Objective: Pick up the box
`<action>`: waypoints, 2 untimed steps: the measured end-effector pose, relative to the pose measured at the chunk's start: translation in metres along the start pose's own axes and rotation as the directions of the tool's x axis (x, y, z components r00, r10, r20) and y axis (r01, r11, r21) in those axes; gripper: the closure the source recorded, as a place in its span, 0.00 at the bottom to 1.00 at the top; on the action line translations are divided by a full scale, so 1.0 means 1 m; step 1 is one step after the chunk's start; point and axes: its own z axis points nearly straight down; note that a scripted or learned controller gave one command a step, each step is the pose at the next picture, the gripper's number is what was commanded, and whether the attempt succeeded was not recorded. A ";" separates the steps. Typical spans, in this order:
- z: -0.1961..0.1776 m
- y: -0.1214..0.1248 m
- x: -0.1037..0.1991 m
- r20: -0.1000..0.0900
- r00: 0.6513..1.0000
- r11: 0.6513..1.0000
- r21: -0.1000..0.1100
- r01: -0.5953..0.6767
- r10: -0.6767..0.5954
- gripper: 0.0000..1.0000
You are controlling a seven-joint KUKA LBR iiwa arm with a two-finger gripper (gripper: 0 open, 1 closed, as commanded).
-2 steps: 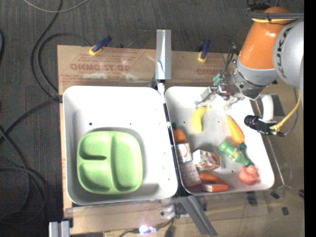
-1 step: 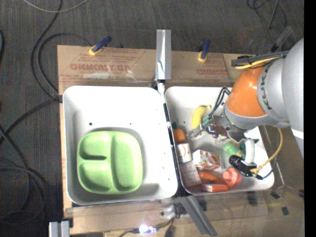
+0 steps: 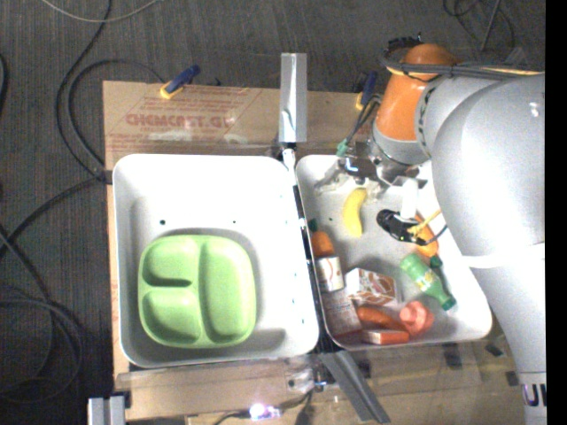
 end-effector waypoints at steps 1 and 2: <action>-0.001 -0.061 -0.062 -0.001 0.991 0.991 -0.006 0.133 -0.133 0.00; -0.001 -0.148 -0.064 -0.002 0.981 0.981 -0.008 0.192 -0.192 0.00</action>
